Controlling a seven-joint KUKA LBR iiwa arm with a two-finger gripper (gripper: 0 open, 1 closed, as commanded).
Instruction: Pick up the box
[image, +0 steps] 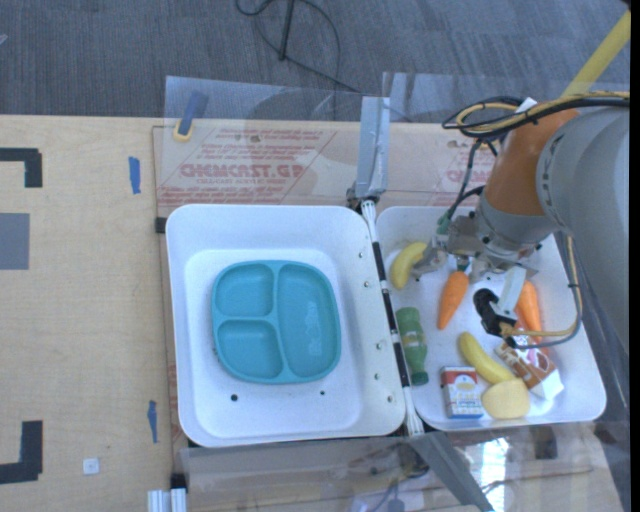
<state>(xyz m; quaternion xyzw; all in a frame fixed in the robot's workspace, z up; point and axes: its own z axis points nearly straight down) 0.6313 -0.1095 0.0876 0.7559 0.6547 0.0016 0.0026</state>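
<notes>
Two white bins (190, 232) sit on the wooden bench; gripper (488, 268) hovers over the right one's upper part, grip state unclear; box (460, 391) lies lower right beside a banana (484, 357)

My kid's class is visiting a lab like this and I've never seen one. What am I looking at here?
One camera looks down at a slant on a bench with two white bins. The left bin holds a blue divided plate. The right bin holds toy food: two bananas, two carrots, a green bottle, a small red box and a potato. The grey and orange robot arm reaches in from the right; its tool hovers over the right bin, away from the box.
</notes>
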